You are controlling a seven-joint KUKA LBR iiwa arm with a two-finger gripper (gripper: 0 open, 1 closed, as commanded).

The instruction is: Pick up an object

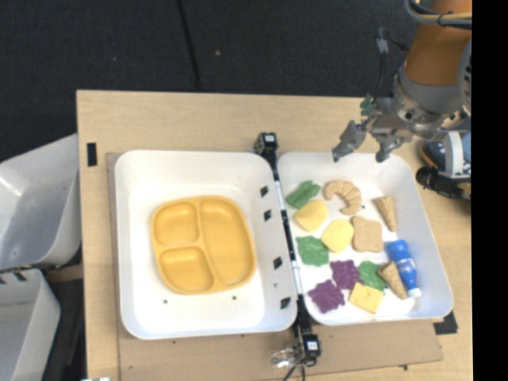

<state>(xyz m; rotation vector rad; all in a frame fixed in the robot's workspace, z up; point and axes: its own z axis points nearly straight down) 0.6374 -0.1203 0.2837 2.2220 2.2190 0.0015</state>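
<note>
My gripper (364,149) hangs open above the far edge of the right bin (429,248), its two fingers spread with nothing between them. Below it in that bin lie toy foods: a tan croissant (344,194), a green leaf (302,193), two yellow pieces (311,214) (337,234), a tan toast slice (367,233), a tan wedge (386,211), another green piece (313,250), two purple grape bunches (344,273) (325,295), a yellow cheese block (366,298) and a blue-and-white bottle (403,263). The croissant is the closest to the gripper.
The left bin (135,300) holds a yellow divided plate (203,243). A black-clipped divider (279,236) runs between the bins. A green piece (371,275) and a tan wedge (394,279) lie by the bottle. Wooden bench (182,117) surrounds the bins.
</note>
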